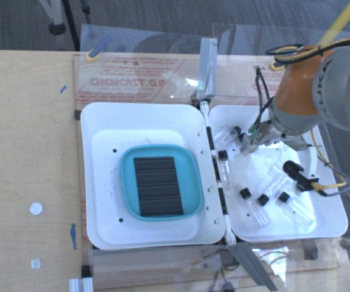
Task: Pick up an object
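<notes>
One end effector (251, 142) low inside the right bin (340, 225), open or closed impossible to tell. Just beyond, scattered clear black-capped vials (263, 199): probably light, rigid, slick, prone to rolling. Best gripped across the barrel, near the cap.

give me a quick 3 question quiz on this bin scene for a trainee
1. True or false: the teal tray lies in the right bin.
2. Over which bin is the arm? A) left B) right
3. What lies inside the teal tray?

Key:
1. False; it lies in the left bin.
2. B
3. A dark ribbed rectangular pad.
</notes>
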You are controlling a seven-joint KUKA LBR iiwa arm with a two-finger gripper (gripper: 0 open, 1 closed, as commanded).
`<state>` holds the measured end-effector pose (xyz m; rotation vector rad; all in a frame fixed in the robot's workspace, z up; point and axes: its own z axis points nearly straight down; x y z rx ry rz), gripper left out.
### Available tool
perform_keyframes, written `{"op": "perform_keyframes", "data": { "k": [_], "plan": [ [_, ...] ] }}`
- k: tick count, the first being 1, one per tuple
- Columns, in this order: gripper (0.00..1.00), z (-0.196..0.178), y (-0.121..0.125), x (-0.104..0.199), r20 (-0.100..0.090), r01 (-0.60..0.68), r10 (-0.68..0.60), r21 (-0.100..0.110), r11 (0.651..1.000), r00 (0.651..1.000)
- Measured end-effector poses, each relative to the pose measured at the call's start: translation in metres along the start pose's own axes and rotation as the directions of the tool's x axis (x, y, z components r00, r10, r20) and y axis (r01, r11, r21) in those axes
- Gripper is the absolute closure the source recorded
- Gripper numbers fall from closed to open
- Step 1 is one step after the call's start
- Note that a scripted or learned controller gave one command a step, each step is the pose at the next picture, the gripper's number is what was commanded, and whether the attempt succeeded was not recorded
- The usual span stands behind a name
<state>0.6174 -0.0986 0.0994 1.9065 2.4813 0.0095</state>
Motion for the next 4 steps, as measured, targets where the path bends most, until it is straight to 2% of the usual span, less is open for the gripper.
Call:
{"op": "perform_keyframes", "data": {
  "k": [1,2,3,4],
  "plan": [
    [1.0,-0.087,0.033,0.014,-0.004,0.019,-0.019,0.009,1.0,1.0],
    [0.0,-0.086,0.033,0.015,-0.004,0.019,-0.019,0.01,1.0,1.0],
    [0.0,-0.05,-0.015,-0.024,-0.006,0.07,-0.07,0.012,0.997,0.998],
    [0.0,0.013,0.006,-0.035,-0.004,0.018,-0.018,0.009,1.0,1.0]
  ]
}}
